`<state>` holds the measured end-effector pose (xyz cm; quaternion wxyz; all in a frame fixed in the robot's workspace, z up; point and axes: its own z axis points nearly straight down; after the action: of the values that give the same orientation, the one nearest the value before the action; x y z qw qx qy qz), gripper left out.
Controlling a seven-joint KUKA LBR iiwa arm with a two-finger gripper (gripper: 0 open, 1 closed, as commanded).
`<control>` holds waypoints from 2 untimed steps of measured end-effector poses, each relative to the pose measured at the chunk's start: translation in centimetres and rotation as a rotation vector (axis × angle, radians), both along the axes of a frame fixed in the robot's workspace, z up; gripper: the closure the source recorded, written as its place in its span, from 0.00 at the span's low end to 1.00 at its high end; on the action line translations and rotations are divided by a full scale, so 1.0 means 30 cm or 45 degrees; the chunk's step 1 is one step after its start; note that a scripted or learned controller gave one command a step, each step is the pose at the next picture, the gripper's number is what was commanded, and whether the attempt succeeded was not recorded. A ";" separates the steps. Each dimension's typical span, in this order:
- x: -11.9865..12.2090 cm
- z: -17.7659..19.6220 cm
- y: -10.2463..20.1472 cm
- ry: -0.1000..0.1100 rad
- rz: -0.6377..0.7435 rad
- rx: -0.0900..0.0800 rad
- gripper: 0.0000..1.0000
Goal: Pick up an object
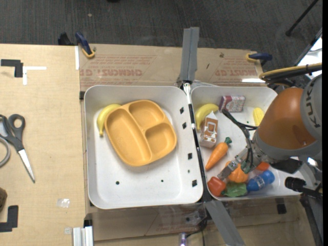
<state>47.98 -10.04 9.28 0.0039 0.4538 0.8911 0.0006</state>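
Observation:
My gripper (231,169) is low in the right bin (241,90), at the front, among a pile of toys. It sits right over an orange toy (239,176), with a red toy (216,186), a green one (236,190) and a blue bottle (260,181) around it. A toy carrot (217,155) lies just to its left. Further back are a small brown-and-white box (209,131), a banana (203,111), a pink box (233,103) and a yellow piece (258,116). The orange wrist band (287,119) hides the bin's right part.
The left bin (138,188) holds a yellow divided plate (139,132) with a banana (104,115) tucked behind its left rim. Scissors (18,142) lie on the bench at far left. A grey post (189,53) rises behind the wall where the two bins meet.

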 end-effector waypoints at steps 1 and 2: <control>-0.002 -0.002 0.001 0.003 -0.067 0.003 0.00; -0.002 -0.002 0.001 0.003 -0.066 0.002 0.00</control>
<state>47.92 -10.01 9.24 0.0026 0.4766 0.8791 0.0008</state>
